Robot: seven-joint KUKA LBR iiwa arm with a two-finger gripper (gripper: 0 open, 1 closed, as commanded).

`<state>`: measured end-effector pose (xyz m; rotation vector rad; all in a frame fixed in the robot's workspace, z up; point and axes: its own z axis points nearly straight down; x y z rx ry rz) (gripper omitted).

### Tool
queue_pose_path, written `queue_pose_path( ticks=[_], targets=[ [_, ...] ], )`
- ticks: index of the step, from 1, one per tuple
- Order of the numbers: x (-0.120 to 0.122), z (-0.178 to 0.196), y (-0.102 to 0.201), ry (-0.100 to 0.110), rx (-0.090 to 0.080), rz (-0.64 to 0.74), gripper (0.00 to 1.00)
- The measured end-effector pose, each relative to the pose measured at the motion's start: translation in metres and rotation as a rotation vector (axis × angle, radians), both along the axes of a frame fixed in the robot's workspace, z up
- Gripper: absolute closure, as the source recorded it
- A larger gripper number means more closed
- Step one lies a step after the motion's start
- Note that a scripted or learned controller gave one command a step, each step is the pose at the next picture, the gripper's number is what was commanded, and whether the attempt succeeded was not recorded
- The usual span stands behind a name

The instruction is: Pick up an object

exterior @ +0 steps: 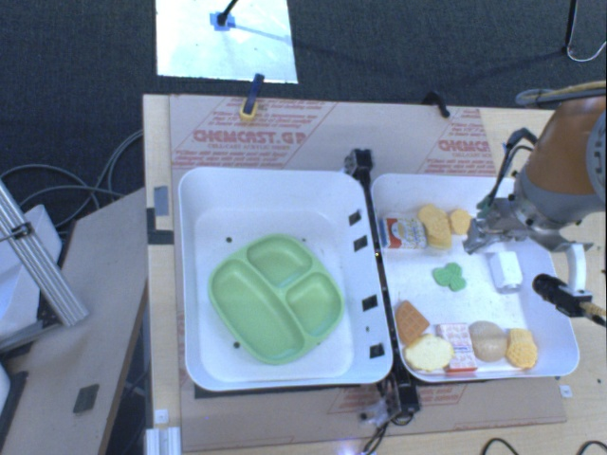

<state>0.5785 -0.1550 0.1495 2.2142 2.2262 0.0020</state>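
My gripper [484, 237] hangs over the upper right part of the right bin [565, 360], below the grey and orange arm [561, 164]. It is just right of two yellow crackers [437, 225] and above a white block [505, 269]. A green clover-shaped piece [449, 276] lies in the middle of that bin. A small red and white packet [403, 232] sits at its upper left. Nothing shows between the gripper's tips.
Along the right bin's front edge lie an orange cracker [412, 320], a bread roll [429, 353], a red packet [457, 341], a beige round piece [488, 340] and a yellow waffle [521, 347]. The left bin [204, 202] holds a green divided plate [275, 297].
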Motion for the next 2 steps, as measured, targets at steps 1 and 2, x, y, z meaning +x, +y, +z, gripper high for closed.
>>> queue_pose_path(
  ticks=[1,2],
  targets=[
    [0.001,0.041,0.005,0.001,0.0,0.0,1.0],
    [0.003,0.074,0.005,0.002,0.0,0.0,1.0]
  ],
)
